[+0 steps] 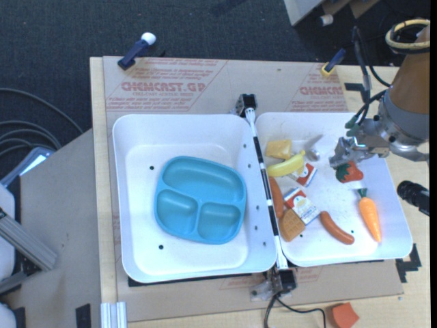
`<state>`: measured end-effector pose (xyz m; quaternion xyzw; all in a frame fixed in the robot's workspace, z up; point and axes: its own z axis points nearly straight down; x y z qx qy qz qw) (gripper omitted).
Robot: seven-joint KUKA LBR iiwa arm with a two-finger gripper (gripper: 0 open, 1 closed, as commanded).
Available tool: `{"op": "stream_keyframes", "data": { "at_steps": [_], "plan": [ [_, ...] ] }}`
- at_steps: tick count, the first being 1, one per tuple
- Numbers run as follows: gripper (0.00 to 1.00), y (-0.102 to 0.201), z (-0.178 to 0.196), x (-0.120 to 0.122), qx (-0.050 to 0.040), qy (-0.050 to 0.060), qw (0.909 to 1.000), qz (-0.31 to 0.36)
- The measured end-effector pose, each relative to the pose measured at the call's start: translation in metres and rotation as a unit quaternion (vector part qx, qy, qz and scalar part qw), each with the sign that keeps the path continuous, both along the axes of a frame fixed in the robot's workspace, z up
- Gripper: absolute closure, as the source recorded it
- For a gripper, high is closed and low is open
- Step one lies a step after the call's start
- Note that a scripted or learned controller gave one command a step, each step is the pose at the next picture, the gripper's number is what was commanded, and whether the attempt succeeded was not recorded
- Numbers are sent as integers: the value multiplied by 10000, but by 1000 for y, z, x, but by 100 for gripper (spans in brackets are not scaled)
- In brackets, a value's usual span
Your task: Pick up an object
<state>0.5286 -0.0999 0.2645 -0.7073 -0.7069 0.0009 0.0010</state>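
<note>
Nearest edge of the bench: an orange block (341, 314) is cut off by the bottom of the frame, so I cannot read its shape. A black clamp (276, 282) with a trailing cable sits where the two bins meet.

The left bin (130, 183) holds a blue divided plate (200, 200), lying flat, with all three wells visible.

Near half of the right bin (403, 241): a sausage (336, 227) lies near the front wall, and a carrot (369, 217) is just beside it on the arm's side. They are close together, but I cannot tell if they touch. A brown bread slice (291, 225) is overlapped by a small red-and-white carton (301, 203). A long orange-red piece (275, 193) runs along the divider. Its lower end is hidden under the bread, and I cannot identify it.

Mid bin: a red toy with a green top (351, 173) lies directly under the gripper (347, 156). Its upper part is covered by the gripper body, so I cannot make out what it is. I cannot tell whether the gripper is released or clenched, nor whether it touches the toy or hangs just above it. From this view I see nothing I could confirm as grasped.

Further in, a yellow banana (287, 165) lies beside a second carton (306, 175), with a tan-yellow chunk (278, 148) behind it.

Far side: another clamp (246, 103) sits at the bins' junction. On the printed cardboard sheet (164, 87) are a blue-and-white clip (136, 50) and a yellow-and-blue clip (333, 61). The arm's orange band (413, 80) is cut off by the frame edge.
</note>
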Motion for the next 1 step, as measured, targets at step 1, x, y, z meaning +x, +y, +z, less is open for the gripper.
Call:
{"op": "stream_keyframes", "data": {
  "at_steps": [1],
  "plan": [
    [100,77,-22,-23,5,4,10000,8]
  ]
}}
